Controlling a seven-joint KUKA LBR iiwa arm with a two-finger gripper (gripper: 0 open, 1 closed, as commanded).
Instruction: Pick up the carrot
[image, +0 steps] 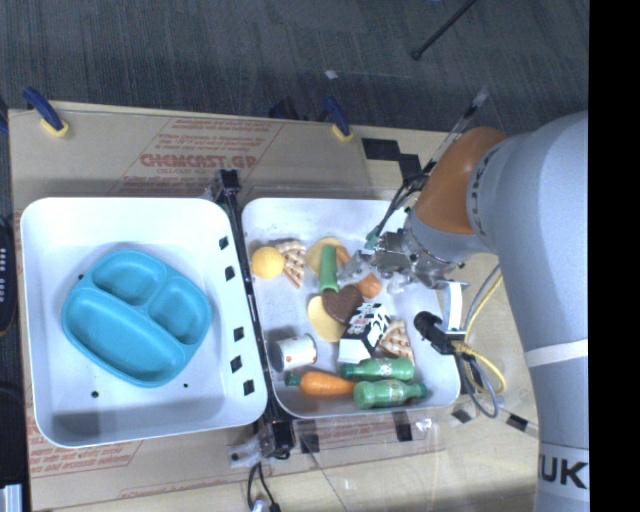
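The carrot (325, 383) is orange and lies flat near the front edge of the right bin (300, 207), just left of two green bottles (383, 383). My gripper (378, 262) hangs low over the back middle of that bin, among the toys there, well behind the carrot. A small orange piece (369, 286) sits right below it. The wrist and cables hide the gripper's tips, and I see nothing held in it.
The right bin is crowded: a yellow ball (266, 262), a green stick (328, 268), a brown heart (342, 303), a white cup (297, 351) and a black-and-white item (372, 322). The left bin (60, 230) holds a blue divided plate (135, 315).
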